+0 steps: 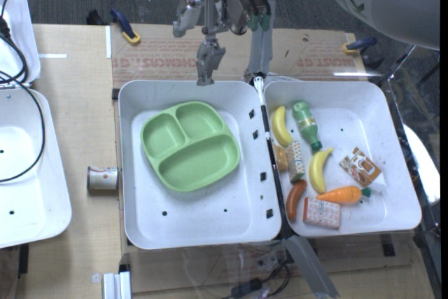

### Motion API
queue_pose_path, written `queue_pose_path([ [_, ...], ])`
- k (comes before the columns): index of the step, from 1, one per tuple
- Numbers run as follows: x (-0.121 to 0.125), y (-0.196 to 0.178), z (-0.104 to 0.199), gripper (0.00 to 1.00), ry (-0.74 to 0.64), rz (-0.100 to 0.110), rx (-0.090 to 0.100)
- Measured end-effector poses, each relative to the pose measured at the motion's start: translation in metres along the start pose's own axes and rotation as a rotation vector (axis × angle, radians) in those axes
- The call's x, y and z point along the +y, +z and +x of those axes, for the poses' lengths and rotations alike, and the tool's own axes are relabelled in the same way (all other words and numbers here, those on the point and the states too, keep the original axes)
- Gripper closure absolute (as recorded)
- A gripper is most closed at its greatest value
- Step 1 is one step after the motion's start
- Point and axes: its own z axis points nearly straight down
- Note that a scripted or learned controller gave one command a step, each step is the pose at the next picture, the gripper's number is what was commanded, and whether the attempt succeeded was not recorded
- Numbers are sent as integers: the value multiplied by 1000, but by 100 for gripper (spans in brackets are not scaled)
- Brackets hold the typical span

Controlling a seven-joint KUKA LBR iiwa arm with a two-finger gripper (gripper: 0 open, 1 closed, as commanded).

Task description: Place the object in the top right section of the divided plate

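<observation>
A light green divided plate (190,145) lies in the left bin (140,213); all three of its sections hold nothing. The right bin (399,210) holds toy food: two bananas (281,125) (319,169), a green bottle (306,124), a carrot (341,195), a red sausage (295,198) and some packets (360,168). My gripper (232,77) hangs above the back rim where the two bins meet, beyond the plate. It is open, its two fingers spread wide with nothing between them.
A small can (103,178) lies on the bench left of the left bin. Blue clamps (124,26) (359,45) sit on the cardboard at the back. White trays with black cables (21,143) occupy the far left.
</observation>
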Motion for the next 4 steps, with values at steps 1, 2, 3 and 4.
queue_pose_path([
  [1, 0, 0, 0, 0, 0, 0, 0],
  [2, 0, 0, 0, 0, 0, 0, 0],
  [3, 0, 0, 0, 0, 0, 0, 0],
  [4, 0, 0, 0, 0, 0, 0, 0],
])
